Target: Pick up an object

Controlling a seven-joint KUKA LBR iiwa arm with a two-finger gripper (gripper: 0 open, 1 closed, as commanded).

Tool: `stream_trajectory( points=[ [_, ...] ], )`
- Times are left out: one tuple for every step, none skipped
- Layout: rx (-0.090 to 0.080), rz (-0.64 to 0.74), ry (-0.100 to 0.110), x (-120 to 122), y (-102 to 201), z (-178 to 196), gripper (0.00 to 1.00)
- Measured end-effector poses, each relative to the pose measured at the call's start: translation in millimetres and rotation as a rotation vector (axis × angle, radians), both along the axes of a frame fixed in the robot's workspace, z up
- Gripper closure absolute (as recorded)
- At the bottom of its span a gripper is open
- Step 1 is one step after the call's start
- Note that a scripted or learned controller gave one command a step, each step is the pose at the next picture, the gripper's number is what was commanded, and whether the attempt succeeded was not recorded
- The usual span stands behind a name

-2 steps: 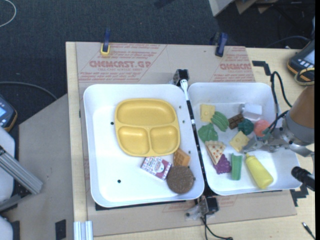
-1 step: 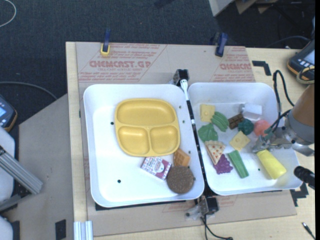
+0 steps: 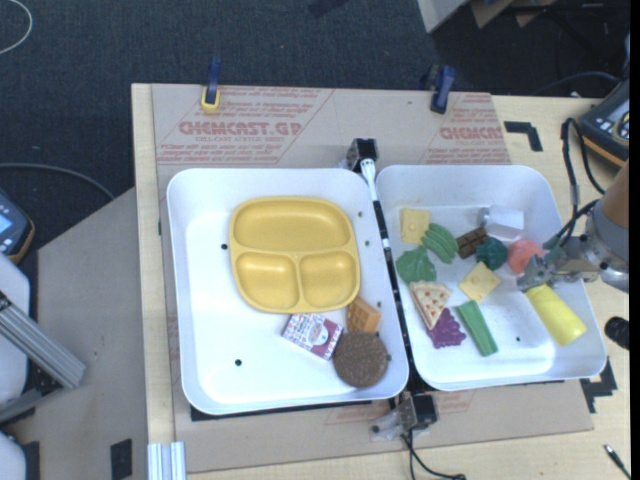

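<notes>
Brown cookie (image 3: 361,358) frontmost, yellow block (image 3: 556,314) just beside pincer (image 3: 541,271), grip state unclear.

A blue clamp (image 3: 441,87) and a yellow-tipped one (image 3: 211,88) grip the counter's (image 3: 300,123) upper edge — dark carpet (image 3: 150,28) fills the frame's top.

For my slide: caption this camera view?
Gripper hovers beside yellow plastic cylinder in right white bin.

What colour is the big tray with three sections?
Yellow; the tray shows in the camera view, in the left bin.
</notes>
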State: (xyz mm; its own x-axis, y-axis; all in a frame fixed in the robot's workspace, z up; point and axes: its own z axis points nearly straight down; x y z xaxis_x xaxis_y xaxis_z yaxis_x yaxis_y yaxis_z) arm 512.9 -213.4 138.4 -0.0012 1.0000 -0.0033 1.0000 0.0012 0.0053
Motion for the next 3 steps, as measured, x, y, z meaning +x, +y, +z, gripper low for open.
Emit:
stream_trajectory(
  points=[
    [0.0, 0.001, -0.001, 7, 0, 45, 1.0],
    [-0.001, 0.001, -0.002, 8, -1, 90, 1.0],
    [0.004, 0.006, 0.002, 15, 56, 99, 1.0]
  ],
)
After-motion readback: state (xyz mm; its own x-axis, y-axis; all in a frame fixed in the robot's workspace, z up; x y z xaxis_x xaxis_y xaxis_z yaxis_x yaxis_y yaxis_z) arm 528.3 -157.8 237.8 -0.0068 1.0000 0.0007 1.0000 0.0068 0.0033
